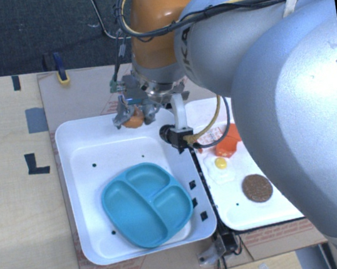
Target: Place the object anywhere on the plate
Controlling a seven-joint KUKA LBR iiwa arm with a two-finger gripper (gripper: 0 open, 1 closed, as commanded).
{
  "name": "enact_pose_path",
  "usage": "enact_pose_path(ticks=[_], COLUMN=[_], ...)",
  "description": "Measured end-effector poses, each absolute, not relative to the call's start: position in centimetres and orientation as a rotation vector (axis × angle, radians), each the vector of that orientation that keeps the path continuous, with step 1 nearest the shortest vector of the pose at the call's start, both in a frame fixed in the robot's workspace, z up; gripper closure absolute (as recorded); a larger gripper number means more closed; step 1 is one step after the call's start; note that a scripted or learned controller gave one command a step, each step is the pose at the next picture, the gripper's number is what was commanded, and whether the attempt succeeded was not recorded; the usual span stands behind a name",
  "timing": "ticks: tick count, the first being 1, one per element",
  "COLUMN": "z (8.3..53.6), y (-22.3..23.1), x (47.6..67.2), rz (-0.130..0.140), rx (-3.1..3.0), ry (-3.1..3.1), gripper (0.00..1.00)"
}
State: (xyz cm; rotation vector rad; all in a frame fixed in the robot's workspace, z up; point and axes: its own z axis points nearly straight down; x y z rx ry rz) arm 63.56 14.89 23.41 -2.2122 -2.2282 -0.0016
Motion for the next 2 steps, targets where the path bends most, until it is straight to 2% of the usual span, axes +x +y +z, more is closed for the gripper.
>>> enact_pose_path(ticks=[1,2], z=[23.27,23.27], y=[14.60,14.59], x=[63.78,63.78], rz=[0.003,0.003], rx=[-2.217,-2.217], ry=[-2.224,-2.224], gripper=[1.00,0.00])
